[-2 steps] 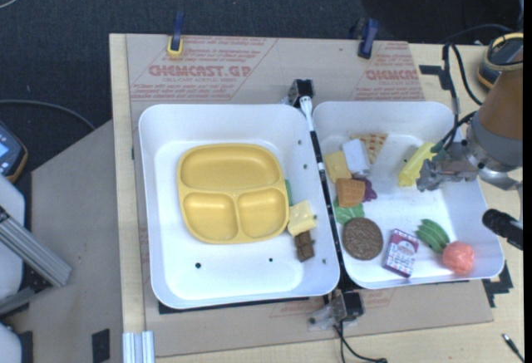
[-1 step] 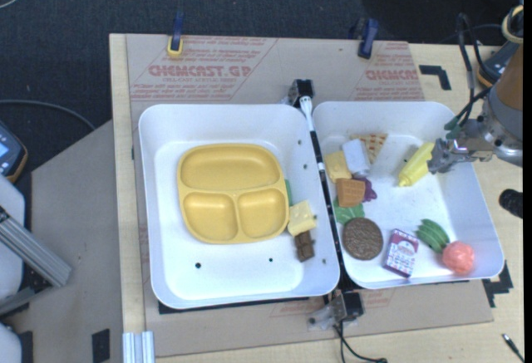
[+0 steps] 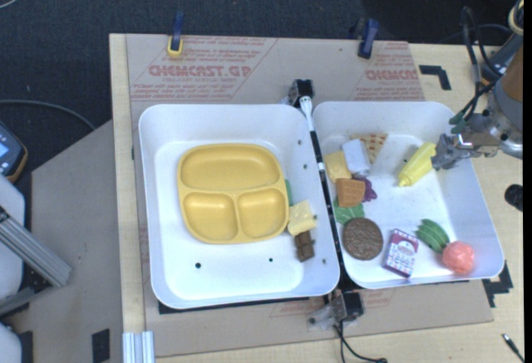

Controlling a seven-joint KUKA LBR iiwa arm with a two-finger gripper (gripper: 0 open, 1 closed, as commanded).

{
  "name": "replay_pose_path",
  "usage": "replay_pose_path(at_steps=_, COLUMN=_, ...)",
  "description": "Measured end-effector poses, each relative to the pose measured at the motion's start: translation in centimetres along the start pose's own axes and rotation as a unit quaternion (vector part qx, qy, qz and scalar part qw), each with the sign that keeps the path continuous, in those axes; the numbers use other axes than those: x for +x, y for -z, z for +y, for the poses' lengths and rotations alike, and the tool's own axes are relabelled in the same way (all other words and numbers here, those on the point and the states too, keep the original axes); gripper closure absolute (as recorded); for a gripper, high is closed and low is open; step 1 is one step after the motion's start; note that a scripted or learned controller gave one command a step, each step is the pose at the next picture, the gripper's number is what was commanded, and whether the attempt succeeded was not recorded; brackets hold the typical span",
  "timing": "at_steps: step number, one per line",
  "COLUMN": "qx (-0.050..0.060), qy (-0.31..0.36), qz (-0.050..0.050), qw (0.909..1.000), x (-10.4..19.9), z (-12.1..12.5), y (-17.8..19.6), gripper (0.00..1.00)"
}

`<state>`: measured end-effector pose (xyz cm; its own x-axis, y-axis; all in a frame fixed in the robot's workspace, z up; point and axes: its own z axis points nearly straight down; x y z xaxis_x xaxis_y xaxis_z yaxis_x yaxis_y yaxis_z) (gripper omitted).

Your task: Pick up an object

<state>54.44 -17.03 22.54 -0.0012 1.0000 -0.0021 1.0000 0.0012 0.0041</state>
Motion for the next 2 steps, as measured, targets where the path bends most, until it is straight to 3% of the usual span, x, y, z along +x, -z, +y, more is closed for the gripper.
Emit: replay_pose_path(at_steps=2, qx=0.0, qy=0.001, qz=0.0, qw=1.0, x=7.6, z=5.6, y=-0.6, gripper=1.0)
